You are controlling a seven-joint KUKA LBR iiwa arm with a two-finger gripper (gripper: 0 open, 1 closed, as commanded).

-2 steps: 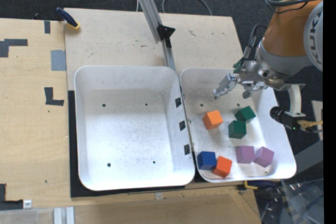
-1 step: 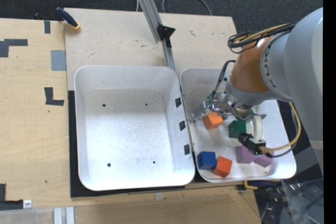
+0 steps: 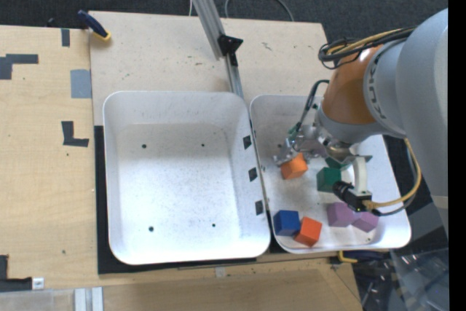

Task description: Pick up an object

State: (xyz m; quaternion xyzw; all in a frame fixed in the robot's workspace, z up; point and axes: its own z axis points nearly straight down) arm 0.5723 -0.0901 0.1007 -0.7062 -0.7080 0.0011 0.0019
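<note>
My gripper (image 3: pixel 293 151) reaches down into the right bin (image 3: pixel 271 113), near its middle. An orange block (image 3: pixel 294 169) lies right under the gripper's tip, touching or nearly touching it; I cannot tell whether it is held. A green block (image 3: pixel 329 178) sits just to the right, partly under the wrist. At the bin's front lie a blue cube (image 3: pixel 287 221), an orange cube (image 3: pixel 309 231) and two purple blocks (image 3: pixel 339 214) (image 3: pixel 365 223).
The left bin (image 3: pixel 116 156) stands beside the right one, sharing a raised rim. A slanted metal rail (image 3: pixel 204 0) crosses the bench at the back. The bulky grey arm with its orange band (image 3: pixel 349 95) covers the right bin's right side.
</note>
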